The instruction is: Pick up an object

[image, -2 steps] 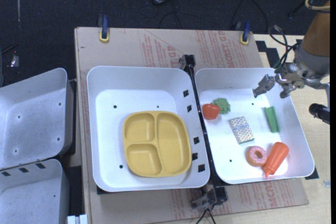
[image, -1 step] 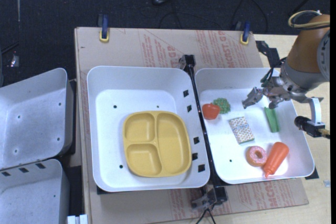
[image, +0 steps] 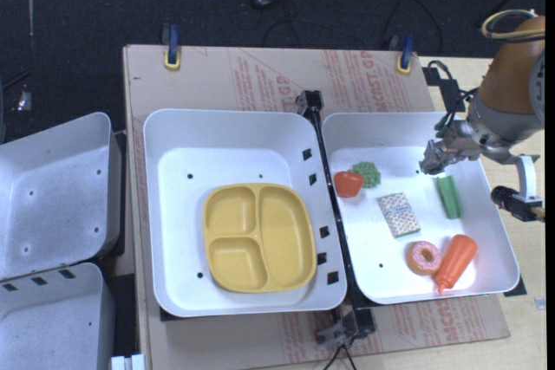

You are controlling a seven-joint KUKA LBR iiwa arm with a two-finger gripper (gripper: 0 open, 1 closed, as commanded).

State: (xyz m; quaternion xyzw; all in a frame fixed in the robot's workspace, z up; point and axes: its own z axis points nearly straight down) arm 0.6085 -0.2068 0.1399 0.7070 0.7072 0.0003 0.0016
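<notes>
Bench: a brown board carries two shallow white bins side by side, with two yellow clamps at its far edge.
Left bin: holds one item, a yellow compartment plate with three sections, lying flat near the bin's centre.
Right bin: holds six loose items, listed below.
Red tomato: near the left wall of the right bin, touching the green broccoli piece.
Green broccoli piece: just beside the tomato, on its far-right side.
Patterned packet: lies flat near the middle of the right bin, apart from the other items.
Green stick: a long green piece lying on the bin floor toward the right wall, its far end just beside the gripper tip.
Pink donut: in the near part of the right bin, touching the carrot.
Orange carrot: lies at a slant beside the donut, near the bin's near-right corner.
Arm: enters from the right, with the orange band above the grey wrist.
Gripper: positioned low over the far-right part of the right bin, just above the far end of the green stick.
Jaw state: cannot be determined; the tip is dark and small, and no item is seen between the fingers.
Object status: all items rest on the bin floors.
</notes>
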